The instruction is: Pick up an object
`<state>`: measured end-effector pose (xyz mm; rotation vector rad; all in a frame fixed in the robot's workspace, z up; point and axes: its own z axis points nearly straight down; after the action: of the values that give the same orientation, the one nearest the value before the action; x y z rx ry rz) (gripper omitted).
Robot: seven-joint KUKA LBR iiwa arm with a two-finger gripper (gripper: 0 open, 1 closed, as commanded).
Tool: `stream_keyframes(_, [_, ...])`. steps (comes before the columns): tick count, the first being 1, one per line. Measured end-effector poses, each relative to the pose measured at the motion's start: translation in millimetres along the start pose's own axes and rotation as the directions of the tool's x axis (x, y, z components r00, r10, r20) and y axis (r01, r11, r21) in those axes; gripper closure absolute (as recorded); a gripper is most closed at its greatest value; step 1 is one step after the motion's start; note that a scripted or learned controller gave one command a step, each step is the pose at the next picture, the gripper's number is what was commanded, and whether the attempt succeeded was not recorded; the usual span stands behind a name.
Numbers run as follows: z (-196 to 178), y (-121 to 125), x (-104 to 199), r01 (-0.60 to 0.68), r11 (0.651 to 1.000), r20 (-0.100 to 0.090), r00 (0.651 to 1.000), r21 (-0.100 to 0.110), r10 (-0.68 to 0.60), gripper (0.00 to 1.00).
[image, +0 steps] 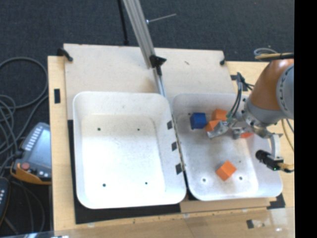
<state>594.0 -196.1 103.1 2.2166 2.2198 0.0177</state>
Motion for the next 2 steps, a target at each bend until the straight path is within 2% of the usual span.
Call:
stream_keyframes(1, [4.4,-11.4,15.7,0.002,1.0,0.006,1.0,0.007,-0.002,0.0])
stream_keyframes(2, [6.3,40.1,81.5,0.007,1.0,0.003,1.0,0.006,-0.007,0.0])
